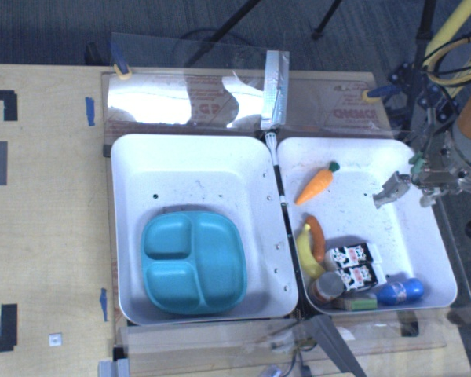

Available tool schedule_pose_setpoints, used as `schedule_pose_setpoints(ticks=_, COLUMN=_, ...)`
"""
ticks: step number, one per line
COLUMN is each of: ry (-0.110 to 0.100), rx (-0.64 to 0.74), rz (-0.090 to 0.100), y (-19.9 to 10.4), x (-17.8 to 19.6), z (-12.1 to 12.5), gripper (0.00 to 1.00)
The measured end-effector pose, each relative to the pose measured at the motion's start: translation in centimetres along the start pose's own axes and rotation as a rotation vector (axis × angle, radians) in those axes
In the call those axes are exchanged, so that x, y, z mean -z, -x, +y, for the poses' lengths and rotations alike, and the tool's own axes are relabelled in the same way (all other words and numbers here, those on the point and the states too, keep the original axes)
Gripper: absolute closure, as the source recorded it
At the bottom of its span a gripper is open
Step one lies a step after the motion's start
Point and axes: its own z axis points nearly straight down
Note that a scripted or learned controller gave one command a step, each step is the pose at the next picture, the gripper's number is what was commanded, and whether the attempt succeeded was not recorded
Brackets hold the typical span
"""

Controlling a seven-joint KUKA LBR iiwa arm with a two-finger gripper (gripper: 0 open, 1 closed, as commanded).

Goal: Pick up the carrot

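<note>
Camera view from my seat, gripper (406,188) over the right bin (424,234) with nothing held, fingers too blurred to judge their gap, carrot (315,185) lying well left of it, arm cut off at the frame edge.

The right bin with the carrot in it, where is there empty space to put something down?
Bare floor lies in the right white bin between the orange carrot and the gripper, down to the black-and-white box. The near edge is crowded: yellow banana, box, blue bottle. The left white bin is bare behind the teal divided plate.
</note>
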Motion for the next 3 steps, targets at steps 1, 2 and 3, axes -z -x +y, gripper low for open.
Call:
schedule_pose_setpoints(ticks=1, ry=0.002, rx=-0.24, rz=-0.001, y=-7.8, x=-5.6, z=6.0, gripper=0.0)
schedule_pose_setpoints(ticks=2, ry=0.002, rx=-0.357, rz=-0.002, y=-8.5, x=-5.6, z=10.7, gripper=0.0)
schedule_pose_setpoints(ticks=3, ry=0.004, rx=-0.345, rz=-0.001, y=-5.3, x=-15.5, z=11.2, gripper=0.0)
